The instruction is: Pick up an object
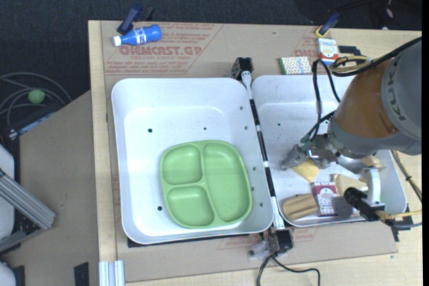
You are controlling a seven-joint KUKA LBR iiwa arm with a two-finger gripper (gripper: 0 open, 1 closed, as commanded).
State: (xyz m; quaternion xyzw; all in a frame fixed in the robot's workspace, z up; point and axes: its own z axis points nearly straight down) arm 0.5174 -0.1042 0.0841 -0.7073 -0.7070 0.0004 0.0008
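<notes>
In the right bin (281, 107) the grey arm with its orange band (362, 107) reaches down from the right. My gripper (293, 159) is low over the bin floor near the divider. Just beside it, to the lower right, lies a yellow flat piece (309, 171), partly under the wrist. Further toward the front edge lie a small red box (324, 198), a tan rounded object (299, 207) and a pale beige piece (346, 181). The arm hides much of the bin's right half.
The left bin (134, 110) holds a green three-compartment plate (204, 182). A blue and white bottle (138, 35) lies on the bench at the back left. Small cards (295, 64) and cables sit behind the right bin. A black clip (242, 66) marks the divider's far end.
</notes>
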